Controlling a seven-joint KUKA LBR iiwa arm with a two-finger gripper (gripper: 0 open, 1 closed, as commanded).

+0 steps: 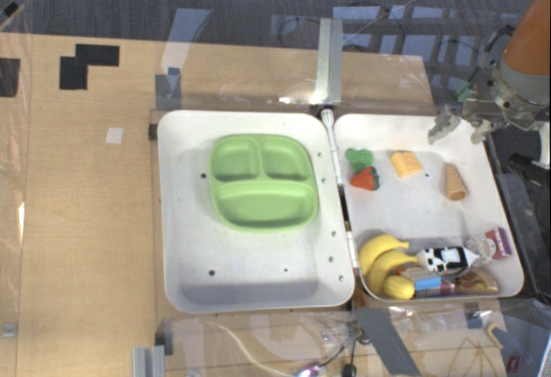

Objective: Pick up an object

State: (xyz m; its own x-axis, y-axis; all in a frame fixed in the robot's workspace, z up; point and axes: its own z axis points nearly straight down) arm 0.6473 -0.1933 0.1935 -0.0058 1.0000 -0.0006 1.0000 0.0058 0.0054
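Wooden bench [77, 194], spreading wide to the left of the hand and below it. Two shallow white bins on it, side by side: the left white plastic bin [185, 281] well off to the hand's left, the right white plastic bin [405, 212] directly beneath and in front of the hand. Grey arm with orange band [529, 35], entering from the right edge. Lime-green plastic divided plate [263, 182] in the left bin, far left of the hand. Bunch of yellow toy bananas [387, 263] well below the hand, at the right bin's near edge, touching a black-and-white cow figure [446, 260]. Tan ice-cream-cone-shaped piece [455, 182] nearest, just below the hand, lying flat. Yellow-orange wedge of toy cheese [406, 163] below-left. Red toy strawberry with green leafy top [363, 172] further left. Two-finger metal hand [458, 124] over the right bin's far right corner, fingers spread apart, released, nothing between them, touching nothing. No legible writing anywhere.
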